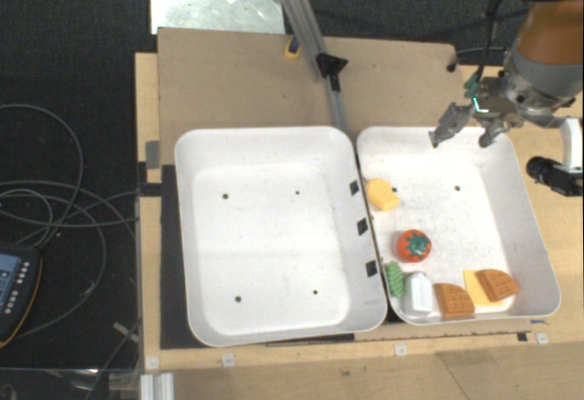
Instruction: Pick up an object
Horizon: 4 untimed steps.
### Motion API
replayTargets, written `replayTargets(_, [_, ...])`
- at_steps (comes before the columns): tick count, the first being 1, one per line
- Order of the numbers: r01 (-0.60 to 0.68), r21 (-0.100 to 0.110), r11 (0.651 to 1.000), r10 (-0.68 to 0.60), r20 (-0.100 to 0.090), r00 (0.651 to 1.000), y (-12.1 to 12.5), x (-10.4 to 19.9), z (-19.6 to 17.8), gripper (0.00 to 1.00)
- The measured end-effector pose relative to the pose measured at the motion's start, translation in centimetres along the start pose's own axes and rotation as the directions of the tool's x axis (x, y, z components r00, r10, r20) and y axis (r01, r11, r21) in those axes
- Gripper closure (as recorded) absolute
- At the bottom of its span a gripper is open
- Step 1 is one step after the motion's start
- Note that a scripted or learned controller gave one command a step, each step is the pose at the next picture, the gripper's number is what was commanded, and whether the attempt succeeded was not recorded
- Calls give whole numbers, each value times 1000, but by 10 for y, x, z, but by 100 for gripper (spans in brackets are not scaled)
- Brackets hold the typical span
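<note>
Gripper (466, 128) over far edge of right bin (511, 172), fingers spread apart, nothing between them. All objects in right bin: yellow piece (382, 195) near left wall, red tomato (412, 246) mid-bin, green item (394, 279), white block (419, 292), two brown waffles (453, 300) (496, 283) along near edge. Left bin (201, 161) beside it on bench (237, 78).

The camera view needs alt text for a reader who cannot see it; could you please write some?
An open claw hangs over the right bin's far edge, holding nothing. That bin holds a toy tomato and other small play foods beside the left bin.
</note>
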State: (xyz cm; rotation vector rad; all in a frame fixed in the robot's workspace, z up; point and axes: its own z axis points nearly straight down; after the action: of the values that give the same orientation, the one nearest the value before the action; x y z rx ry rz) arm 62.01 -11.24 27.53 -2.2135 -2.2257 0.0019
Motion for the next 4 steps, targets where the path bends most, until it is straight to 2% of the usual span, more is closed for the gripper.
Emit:
replayTargets(1, [0,-4,1000,0,1,1000,1,0,-2,0])
replayTargets(3, [-5,2,1000,5,0,1000,0,-8,117,0])
replayTargets(4, [-4,0,1000,4,1,1000,5,-10,160,0])
